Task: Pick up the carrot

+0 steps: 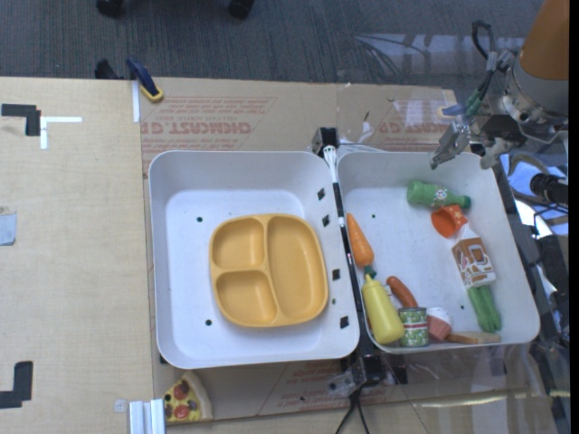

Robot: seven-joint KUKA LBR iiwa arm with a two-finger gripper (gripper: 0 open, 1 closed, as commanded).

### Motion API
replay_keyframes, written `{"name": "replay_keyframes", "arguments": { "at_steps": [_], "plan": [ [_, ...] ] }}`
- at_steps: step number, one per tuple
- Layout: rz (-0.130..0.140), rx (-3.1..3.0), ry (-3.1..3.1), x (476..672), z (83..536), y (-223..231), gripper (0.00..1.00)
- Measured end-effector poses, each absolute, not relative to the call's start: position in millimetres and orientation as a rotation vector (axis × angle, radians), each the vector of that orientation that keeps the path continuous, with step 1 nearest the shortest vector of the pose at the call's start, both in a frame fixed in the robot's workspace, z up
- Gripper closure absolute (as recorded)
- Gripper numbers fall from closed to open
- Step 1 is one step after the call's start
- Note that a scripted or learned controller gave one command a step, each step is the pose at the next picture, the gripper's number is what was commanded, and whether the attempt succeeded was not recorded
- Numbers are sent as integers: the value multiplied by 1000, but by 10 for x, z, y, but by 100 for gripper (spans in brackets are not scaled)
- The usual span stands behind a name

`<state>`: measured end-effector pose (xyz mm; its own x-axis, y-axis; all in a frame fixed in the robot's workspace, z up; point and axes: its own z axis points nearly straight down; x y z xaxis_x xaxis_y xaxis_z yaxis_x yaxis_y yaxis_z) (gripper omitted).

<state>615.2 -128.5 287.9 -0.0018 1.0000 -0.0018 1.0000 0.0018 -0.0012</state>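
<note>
Carrot [359,240] lies in right bin [511,242], hard against left wall. Gripper [463,143] hovers over the far rim; jaw state unclear, prob. empty. Risk: finger hits wall, or grabs nearby yellow bottle [381,309].

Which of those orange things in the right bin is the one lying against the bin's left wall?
The carrot: long, tapered, lying along the left wall above the yellow bottle. The other orange piece sits by the green item near the far right.

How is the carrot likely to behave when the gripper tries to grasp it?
The carrot looks like a smooth, tapered plastic toy, so probably stiff and light. Its rounded body may roll or slip from the fingers. It lies by the right bin's left wall, which may crowd a grasp.
</note>
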Motion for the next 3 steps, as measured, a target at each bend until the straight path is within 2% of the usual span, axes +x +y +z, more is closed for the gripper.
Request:
{"name": "replay_keyframes", "arguments": {
  "at_steps": [1, 2, 3],
  "plan": [
    [-2, 2208, 2232, 6084, 3673, -610, 0],
    [-4, 2099, 2336, 6188, 4388, -296, 0],
    [-4, 2229, 2215, 6540, 4453, 470, 0]
  ]
}}
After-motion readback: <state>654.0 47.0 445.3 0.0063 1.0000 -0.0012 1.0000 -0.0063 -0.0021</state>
